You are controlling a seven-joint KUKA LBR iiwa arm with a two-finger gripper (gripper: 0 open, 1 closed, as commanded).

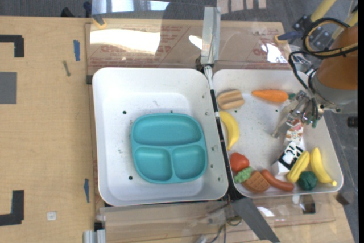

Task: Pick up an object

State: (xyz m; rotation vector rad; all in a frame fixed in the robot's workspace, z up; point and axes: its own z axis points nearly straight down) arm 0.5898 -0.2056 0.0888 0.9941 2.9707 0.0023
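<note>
On the bench, the gripper (288, 120) hangs in the right bin (335, 151) (toy food around), fingers spread, holding nothing

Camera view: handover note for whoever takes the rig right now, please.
Gripper: hovering low over the right white bin, above a white-and-black carton. Nothing visibly held; finger state unclear.

Right bin contents: orange toy carrot, tan hot-dog bun, yellow toy banana, red toy tomato, waffle piece, red sausage, two more yellow pieces and a dark green piece in the near right corner.

Left white bin: teal three-compartment plastic plate.

Done: approach only. Left: grasp and lift an object.
</note>
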